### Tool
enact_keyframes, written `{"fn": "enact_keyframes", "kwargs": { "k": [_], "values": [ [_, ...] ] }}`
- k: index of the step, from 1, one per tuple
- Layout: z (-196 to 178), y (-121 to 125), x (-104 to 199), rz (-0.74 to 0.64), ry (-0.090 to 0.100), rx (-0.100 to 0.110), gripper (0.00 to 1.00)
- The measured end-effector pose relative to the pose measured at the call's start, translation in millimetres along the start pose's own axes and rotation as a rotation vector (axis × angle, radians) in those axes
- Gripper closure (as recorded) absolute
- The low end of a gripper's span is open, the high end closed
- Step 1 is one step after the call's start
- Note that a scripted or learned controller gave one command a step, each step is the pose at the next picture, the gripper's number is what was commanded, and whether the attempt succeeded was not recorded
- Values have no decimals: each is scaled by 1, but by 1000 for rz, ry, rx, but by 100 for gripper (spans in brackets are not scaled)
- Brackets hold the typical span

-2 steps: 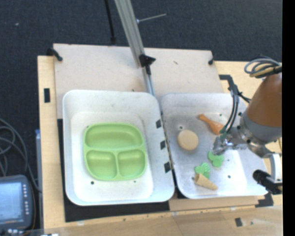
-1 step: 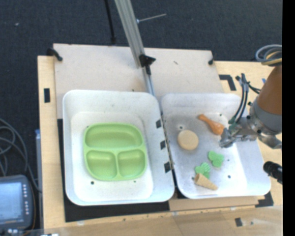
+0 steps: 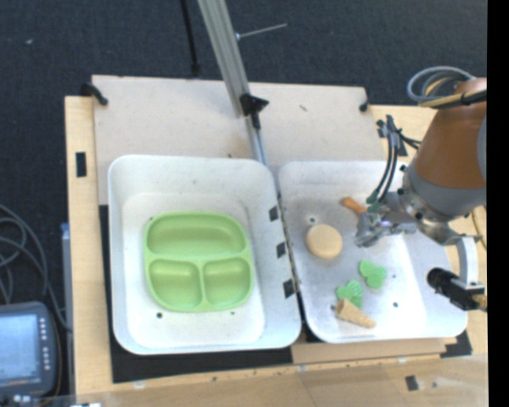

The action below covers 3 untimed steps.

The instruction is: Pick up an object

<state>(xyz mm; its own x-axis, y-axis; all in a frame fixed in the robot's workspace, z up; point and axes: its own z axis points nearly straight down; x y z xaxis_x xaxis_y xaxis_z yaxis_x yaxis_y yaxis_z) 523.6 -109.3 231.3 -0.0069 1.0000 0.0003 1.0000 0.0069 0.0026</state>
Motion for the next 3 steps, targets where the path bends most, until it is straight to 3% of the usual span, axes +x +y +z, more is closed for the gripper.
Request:
{"fn": "enact_keyframes", "kwargs": {
  "k": [3],
  "values": [
    [-2,36,156,-2,2,2,100]
  ]
}}
